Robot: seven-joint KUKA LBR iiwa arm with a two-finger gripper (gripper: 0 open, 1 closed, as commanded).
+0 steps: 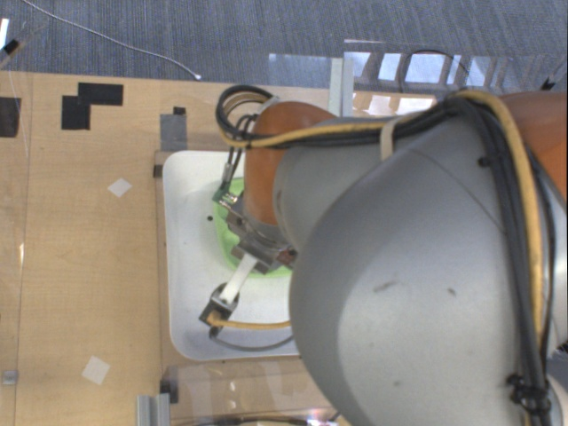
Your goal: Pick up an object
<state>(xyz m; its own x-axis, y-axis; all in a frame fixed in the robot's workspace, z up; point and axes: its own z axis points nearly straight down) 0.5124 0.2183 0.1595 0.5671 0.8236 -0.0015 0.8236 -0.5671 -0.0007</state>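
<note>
Wooden bench (80, 238), black tape marks (89, 105) far-left, white bin (186, 264) mid-frame. Camera view: grey arm (408, 264) looms across right side, gripper (251, 242) low over lime-green object (232, 257) near bin's centre. Open or closed? Cannot tell, wrist hides it. Risk: object looks flat, broad; grip could slide off edge, come up bare. Object: bright green, rounded outline, thin crescent showing, rest hidden under wrist.
</note>
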